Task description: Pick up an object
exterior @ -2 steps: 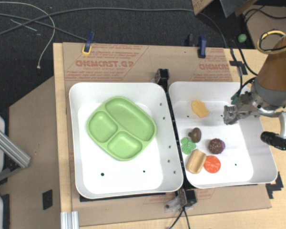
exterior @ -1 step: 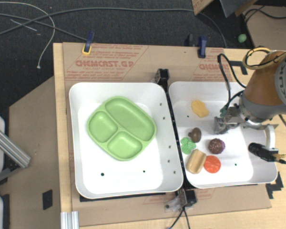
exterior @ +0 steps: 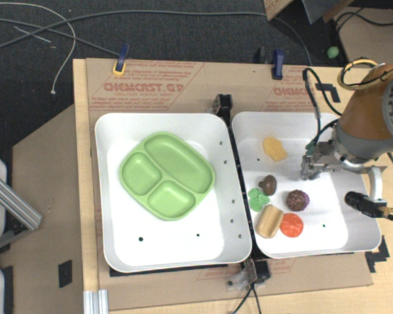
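I have the arm over the right bin (exterior: 327, 237), and I take that bin's cluster of small objects as my landmark, specifically the dark reddish ball (exterior: 297, 199) near its middle. The gripper (exterior: 312, 165) hangs just up and right of that ball, low over bare bin floor; nothing is between its tips, and from this angle I cannot tell how the gripper is set, spread or closed. Candidates around the ball: a brown rounded piece (exterior: 268, 184) to its left, a green leafy piece (exterior: 258, 198) further left, a tan cylinder (exterior: 270, 220) down-left, an orange-red round piece (exterior: 291, 226) directly below and almost touching it, and a yellow piece (exterior: 274, 148) up-left, standing apart. The left bin (exterior: 111, 175) holds a green divided plate (exterior: 167, 175), well away from the ball. My judgement: approach step, no grasp made. Next move calls for choosing one target; the ball is nearest, so shift down-left, centre over it, descend and close without nudging the orange-red neighbour.
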Motion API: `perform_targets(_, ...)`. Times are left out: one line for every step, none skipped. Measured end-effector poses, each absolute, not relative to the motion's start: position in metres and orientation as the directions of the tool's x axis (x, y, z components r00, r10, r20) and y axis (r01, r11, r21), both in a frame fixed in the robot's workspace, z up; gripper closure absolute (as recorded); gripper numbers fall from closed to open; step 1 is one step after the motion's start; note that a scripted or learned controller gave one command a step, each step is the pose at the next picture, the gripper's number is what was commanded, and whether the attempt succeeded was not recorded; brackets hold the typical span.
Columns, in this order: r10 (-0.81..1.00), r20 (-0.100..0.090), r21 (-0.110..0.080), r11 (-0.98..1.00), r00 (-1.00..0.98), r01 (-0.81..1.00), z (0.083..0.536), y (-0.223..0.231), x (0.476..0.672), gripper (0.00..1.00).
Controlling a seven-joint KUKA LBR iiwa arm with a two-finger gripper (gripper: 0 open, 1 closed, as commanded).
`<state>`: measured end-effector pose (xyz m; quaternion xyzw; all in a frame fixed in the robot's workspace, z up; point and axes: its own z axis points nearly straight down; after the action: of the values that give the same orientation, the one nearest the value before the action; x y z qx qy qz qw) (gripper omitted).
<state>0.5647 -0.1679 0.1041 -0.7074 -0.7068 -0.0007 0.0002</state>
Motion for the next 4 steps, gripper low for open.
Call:
perform_targets(1.0,-0.002,0.007,-0.001,0.001,1.0,0.166,-0.173,0.56,1.0)
perform_targets(1.0,-0.002,0.007,0.0,0.0,1.0,0.212,-0.18,0.563,1.0)
perform_targets(1.0,-0.002,0.009,0.002,-0.002,1.0,0.275,-0.172,0.564,1.0)
perform_targets(1.0,0.003,-0.002,0.006,-0.006,1.0,0.256,-0.119,0.574,1.0)
